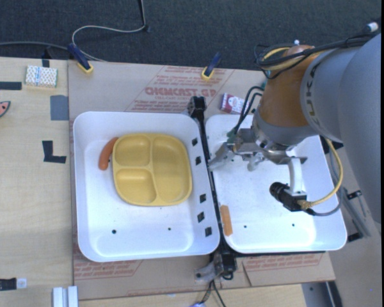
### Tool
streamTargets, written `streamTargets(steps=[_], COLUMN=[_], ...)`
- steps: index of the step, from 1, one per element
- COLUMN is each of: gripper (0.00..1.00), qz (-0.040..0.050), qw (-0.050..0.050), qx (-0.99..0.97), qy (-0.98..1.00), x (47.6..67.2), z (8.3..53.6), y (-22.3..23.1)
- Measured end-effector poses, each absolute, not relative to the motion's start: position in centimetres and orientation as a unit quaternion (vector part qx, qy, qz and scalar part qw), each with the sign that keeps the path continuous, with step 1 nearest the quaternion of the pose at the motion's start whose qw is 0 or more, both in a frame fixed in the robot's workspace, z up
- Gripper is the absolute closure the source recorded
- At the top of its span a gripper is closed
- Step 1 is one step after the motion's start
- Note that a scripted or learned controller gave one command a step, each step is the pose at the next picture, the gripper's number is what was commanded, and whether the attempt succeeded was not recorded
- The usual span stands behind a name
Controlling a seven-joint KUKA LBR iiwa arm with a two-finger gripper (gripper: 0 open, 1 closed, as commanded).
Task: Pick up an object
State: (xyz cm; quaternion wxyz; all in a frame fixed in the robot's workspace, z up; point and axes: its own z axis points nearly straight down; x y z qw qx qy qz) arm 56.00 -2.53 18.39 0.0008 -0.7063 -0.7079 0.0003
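Closest thing to grab looks like the little orange carrot piece, lying against the left wall of the right bin, while the orange sausage sits in the left bin tucked right beside the yellow divided plate. The tool hangs low over the right bin's upper left, probably lining up a try, well short of the carrot. Honestly can't tell how it's set, since the wrist and cables cover most of it.
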Motion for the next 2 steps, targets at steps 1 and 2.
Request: streamTargets(steps=[1, 2], gripper=[0.00, 0.00], qz=[0.0005, 0.0005], qw=[0.000, 0.000], qx=[-0.707, -0.706], qy=[-0.708, -0.708], x=[60.8, 64.1], z=[18.4, 18.4], y=[-1.7, 1.5])
